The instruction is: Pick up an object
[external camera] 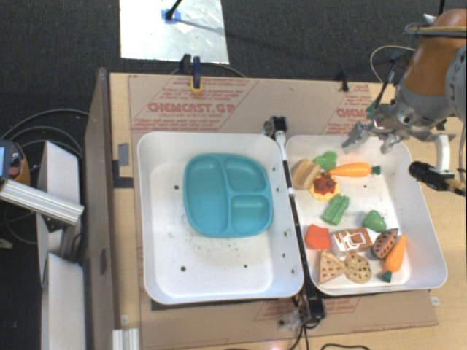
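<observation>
Overhead, gripper spread above the right bin's far edge

From my seat I see the arm [430,57] reaching in from the right, its orange band uppermost and the wrist angled down and leftward. The gripper [373,135] hangs over the far rim of the right bin [427,228], its two fingers spread apart with nothing between them. Just below it lies a carrot [352,170], beside a green piece [325,160] and a bread roll [304,173]. More toy food crowds the bin's near half, including a second carrot [395,252]. The left bin [164,217] carries a teal divided tray [227,195].
</observation>
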